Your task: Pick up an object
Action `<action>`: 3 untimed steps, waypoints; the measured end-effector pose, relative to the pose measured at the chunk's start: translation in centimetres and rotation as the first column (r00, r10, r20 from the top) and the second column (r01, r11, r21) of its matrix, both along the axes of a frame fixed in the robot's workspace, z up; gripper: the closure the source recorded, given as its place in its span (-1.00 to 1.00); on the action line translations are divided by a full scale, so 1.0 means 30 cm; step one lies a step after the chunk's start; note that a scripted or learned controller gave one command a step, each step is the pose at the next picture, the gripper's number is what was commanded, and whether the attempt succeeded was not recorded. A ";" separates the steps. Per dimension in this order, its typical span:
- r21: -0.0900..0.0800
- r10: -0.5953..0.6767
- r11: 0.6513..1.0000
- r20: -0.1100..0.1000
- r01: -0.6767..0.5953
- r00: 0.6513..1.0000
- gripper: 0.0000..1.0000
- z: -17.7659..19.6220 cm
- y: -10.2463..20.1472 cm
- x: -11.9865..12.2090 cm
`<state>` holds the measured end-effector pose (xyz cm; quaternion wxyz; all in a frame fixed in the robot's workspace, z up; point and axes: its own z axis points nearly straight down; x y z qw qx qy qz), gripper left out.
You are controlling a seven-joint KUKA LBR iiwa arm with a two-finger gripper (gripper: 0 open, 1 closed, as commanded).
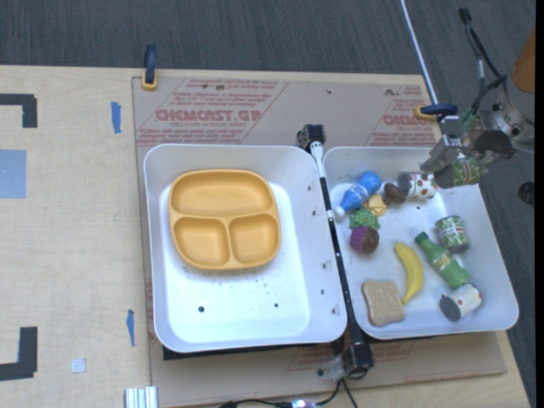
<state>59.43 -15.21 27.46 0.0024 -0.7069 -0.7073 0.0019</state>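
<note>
wooden bench (68, 253), yellow tray (225, 219), banana (410, 269) beside bread (382, 303)

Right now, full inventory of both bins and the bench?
divided plate: 1, yellow-orange, left bin
left bin: 1, white
right bin: 1, white
banana: 1, yellow, right bin centre
bread slice: 1, tan, right bin near edge
green bottle: 1, right of banana
can: 1, green label, above bottle
purple fruit: 1, left side of right bin
blue toy: 1, far left of right bin
clamps: 2, blue and yellow, board's far edge
tool: 1, grey, over right bin's far edge
</note>
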 end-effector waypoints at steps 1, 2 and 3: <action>0.002 -0.001 1.000 -0.002 0.001 1.000 -1.00 -0.556 -0.073 0.099; -0.002 -0.001 1.000 0.003 0.001 1.000 -1.00 -0.625 0.082 0.012; -0.001 -0.001 1.000 0.000 0.001 1.000 1.00 -0.604 0.082 0.012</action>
